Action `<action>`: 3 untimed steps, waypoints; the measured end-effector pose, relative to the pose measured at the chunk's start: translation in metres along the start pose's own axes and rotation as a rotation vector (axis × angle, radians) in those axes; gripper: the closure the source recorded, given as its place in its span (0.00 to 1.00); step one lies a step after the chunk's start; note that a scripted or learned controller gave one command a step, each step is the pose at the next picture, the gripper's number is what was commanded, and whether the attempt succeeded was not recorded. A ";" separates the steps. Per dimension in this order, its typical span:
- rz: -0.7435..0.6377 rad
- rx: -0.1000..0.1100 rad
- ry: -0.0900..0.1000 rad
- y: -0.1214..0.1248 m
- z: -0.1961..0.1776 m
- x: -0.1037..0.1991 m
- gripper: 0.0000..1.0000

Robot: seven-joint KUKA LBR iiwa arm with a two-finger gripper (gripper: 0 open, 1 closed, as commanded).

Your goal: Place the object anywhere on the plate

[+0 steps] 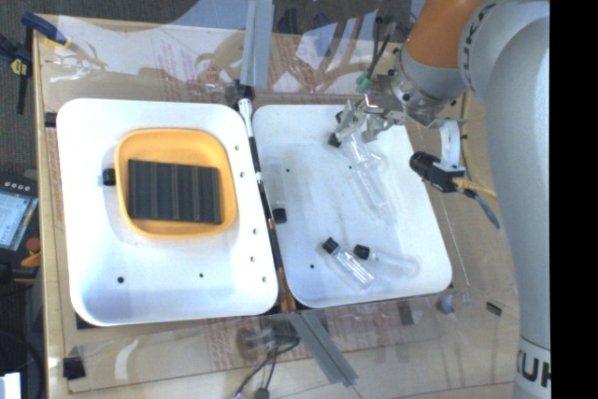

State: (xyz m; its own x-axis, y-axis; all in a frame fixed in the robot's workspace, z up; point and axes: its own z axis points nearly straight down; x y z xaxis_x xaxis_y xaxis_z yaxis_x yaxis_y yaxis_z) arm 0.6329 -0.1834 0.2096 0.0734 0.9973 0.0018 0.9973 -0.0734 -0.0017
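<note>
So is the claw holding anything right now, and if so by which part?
Cannot tell. The claw sits over a clear vial at the far end of the right bin, but glare hides any grip.

Lighting: bright, even, from overhead. Two white bins, left (pixel 84 285) and right (pixel 425 280), close to overexposed, their surfaces nearly washed out. Shadows: soft and short, thin dark lines along the bins' near edges. Glare: pale reflections on the clear sheet (pixel 308 42) standing along the bench's far edge. Clear vials (pixel 350 262) near the right bin's near edge hard to separate from the white. Sharpness: moderate, slightly grainy; floor beyond the bench dark. No obvious edge distortion.
</note>
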 end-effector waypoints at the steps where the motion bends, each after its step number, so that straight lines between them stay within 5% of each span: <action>1: -0.097 0.004 -0.001 -0.014 0.009 0.042 1.00; 2: -0.287 0.000 -0.002 -0.001 -0.024 0.096 1.00; 3: -0.488 0.004 -0.001 -0.020 0.014 0.105 1.00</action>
State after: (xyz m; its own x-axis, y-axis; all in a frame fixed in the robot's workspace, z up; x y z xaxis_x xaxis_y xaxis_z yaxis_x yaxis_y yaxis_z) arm 0.6209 -0.0777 0.1957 -0.4028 0.9153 0.0022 0.9153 0.4028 -0.0044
